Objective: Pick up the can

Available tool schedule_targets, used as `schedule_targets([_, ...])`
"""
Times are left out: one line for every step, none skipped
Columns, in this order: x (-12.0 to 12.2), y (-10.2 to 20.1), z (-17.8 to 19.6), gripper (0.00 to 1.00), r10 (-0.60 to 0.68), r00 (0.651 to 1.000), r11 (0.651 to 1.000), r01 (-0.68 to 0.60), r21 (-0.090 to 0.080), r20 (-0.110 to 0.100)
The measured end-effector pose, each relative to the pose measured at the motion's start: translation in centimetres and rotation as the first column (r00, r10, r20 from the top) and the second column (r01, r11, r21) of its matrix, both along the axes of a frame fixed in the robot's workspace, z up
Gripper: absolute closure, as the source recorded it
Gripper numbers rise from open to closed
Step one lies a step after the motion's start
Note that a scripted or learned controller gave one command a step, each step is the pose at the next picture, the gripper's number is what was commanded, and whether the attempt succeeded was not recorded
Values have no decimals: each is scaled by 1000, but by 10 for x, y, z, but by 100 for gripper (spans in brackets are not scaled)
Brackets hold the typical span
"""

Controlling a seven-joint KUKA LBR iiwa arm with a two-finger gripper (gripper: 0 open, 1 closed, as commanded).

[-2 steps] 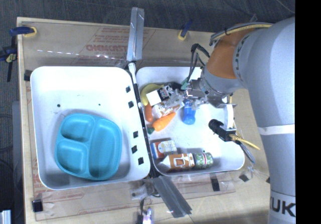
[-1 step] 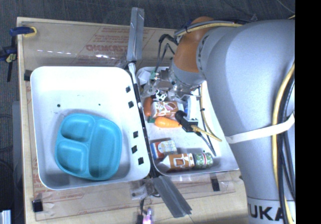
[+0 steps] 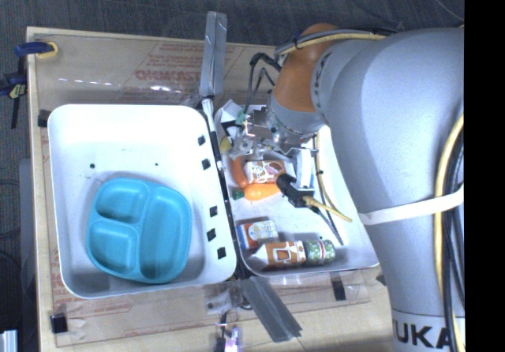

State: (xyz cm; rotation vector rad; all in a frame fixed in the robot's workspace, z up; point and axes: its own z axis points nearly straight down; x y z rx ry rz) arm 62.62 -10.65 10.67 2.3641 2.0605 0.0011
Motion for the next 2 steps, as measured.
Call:
schedule_targets([3,28,118,100,-126,992,992,126,4,-7])
schedule_targets([-60,-91,137,100,-104,995,995,104,5,-9])
